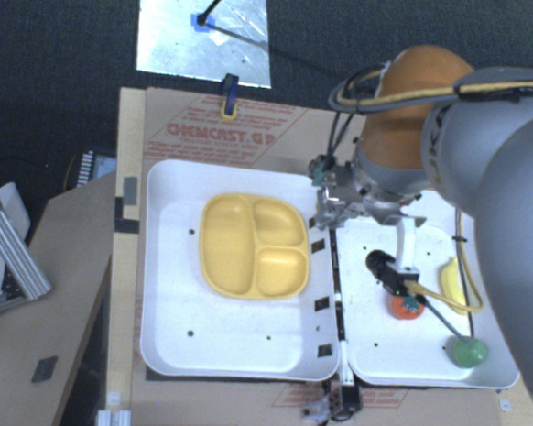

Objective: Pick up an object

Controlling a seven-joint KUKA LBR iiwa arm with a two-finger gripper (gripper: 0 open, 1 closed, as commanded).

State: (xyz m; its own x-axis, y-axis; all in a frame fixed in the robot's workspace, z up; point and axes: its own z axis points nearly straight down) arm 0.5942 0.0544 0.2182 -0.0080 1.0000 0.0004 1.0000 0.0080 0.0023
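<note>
Finding: the jaws hang low at the end of the grey arm with the orange band (414,90). They sit over the seam where the two bins meet, at about 11 o'clock of the right shallow white bin (374,358) and 2 o'clock of the left shallow white bin (238,339). From this angle you cannot tell how far open the jaws are, nor whether they hold anything; treat the grasp as not yet made.

Candidates:
- The small red-orange round object (407,308) lies just toward 6 o'clock of the right bin's middle.
- The yellow curved banana-shaped piece (451,279) lies at 3 o'clock, near the red one but apart from it.
- The green ball (469,352) rests at 5 o'clock, close to the corner.
- The pale yellow three-compartment plastic plate (250,248) occupies the centre of the left bin.

Recommendation: take the red-orange object. Bring the jaws down upright and centred so both sides meet it together; it looks round and would likely roll if touched on one side first. The plate is broad and flat, and probably offers only its rim.

Clearances: the shared bin walls stand directly beneath the jaws, so rise before you traverse. The green ball leaves little room against the corner walls. Open floor lies at 7 to 9 o'clock in the right bin and along 6 o'clock in the left
</note>
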